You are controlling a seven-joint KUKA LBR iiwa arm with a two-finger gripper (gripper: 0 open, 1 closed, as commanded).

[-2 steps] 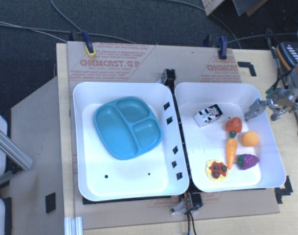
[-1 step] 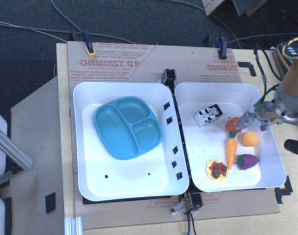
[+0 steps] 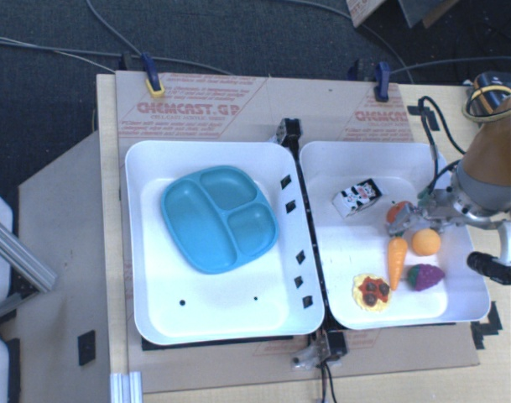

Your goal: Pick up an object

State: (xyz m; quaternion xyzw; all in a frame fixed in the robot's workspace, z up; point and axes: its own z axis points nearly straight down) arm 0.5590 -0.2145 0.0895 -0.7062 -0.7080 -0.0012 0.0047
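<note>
1. Two shallow white bins sit side by side on a tan tabletop [image 3: 196, 107], seen from above at a slant.
2. The left bin [image 3: 146, 300] holds a blue divided plate [image 3: 219, 217] with three compartments, lying flat toward the bin's upper half.
3. The right bin [image 3: 339, 309] holds small toy items: a black-and-white carton [image 3: 357, 197] near the top, an orange carrot [image 3: 395, 262], an orange ball [image 3: 425, 242], a purple grape bunch [image 3: 424, 276], and a small pizza [image 3: 372, 292] near the bottom edge.
4. The grey arm [image 3: 490, 175] reaches in from the right.
5. Its end effector [image 3: 410, 217] sits low over a red item [image 3: 396, 211], just above the carrot and beside the orange ball. Whether it is released or clenched cannot be told.
</note>
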